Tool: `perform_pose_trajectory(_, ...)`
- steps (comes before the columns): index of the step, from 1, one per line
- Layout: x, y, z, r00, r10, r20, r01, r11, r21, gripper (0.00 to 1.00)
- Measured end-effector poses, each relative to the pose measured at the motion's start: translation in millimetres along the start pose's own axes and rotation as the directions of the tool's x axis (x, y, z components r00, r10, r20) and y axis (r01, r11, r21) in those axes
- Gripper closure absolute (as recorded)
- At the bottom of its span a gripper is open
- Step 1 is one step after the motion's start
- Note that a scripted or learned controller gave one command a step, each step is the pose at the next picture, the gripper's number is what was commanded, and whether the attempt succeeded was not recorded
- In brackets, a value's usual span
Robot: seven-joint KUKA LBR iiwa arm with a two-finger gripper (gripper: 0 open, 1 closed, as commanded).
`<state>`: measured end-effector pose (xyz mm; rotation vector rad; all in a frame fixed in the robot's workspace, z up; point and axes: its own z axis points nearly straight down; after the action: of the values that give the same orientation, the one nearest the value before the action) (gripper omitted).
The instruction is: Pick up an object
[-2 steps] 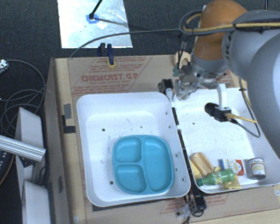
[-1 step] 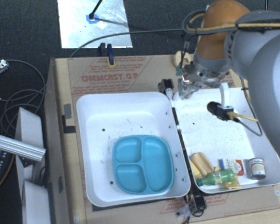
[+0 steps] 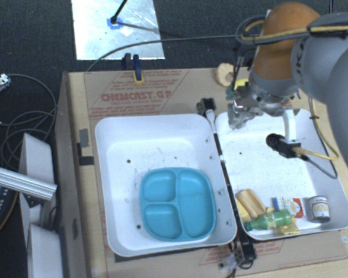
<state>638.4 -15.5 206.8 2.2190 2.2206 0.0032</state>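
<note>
Bins come as two, shallow and white, side by side on the counter (image 3: 159, 95). One blue divided plate (image 3: 177, 203) with three compartments lies flat in the left bin (image 3: 114, 169), toward its 5 o'clock corner.

Four things sit in the right bin (image 3: 264, 159), all crowded along its near edge, from 6 to 4 o'clock. One tan roll (image 3: 250, 202) lies near the dividing wall. One green bottle (image 3: 269, 220) lies on its side just beside it, at 5 o'clock from the roll. One small carton (image 3: 287, 205) with blue and red print lies next to the bottle's base. One small jar (image 3: 319, 208) with a white lid sits at the 4 o'clock corner, apart from the carton.

One gripper (image 3: 238, 116) hangs over the far end of the right bin, at its 11 o'clock corner, well apart from all four things. Whether its fingers are spread or closed I cannot tell; nothing shows between them.
</note>
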Motion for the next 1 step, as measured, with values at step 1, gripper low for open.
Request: perform_pose_trajectory(1,10.9,-152.2,22.6,1.000,0.000,0.000,0.000,1.000,0.003,1.00)
